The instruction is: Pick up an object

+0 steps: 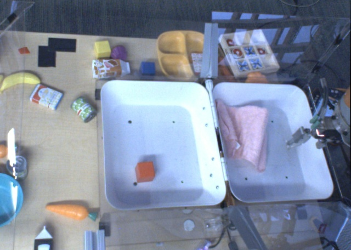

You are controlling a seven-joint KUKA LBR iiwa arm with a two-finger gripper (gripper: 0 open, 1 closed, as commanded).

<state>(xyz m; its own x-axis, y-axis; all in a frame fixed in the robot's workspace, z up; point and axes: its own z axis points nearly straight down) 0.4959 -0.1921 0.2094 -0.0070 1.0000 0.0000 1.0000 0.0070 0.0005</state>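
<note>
- Camera view shows two candidates for the pick: a pink cloth (244, 136) crumpled against the left wall of the right bin (285, 191), and an orange block (145, 171) lying alone low in the left bin (159, 92).
- End effector (299, 137) hangs over the right bin near its right rim, apart from the cloth, nothing between its fingers; their spread I cannot tell.
- Cloth, by its look: light, soft, limp. It will sag and drape when lifted, so pinch a raised fold on its thick lower end, not a flat edge.
- Block, by its look: small, stiff, light, with flat faces. Close squarely across two opposite sides; an off-centre grip could let it squirt out.
- Cloth is nearer the end effector; the block sits well apart.
</note>
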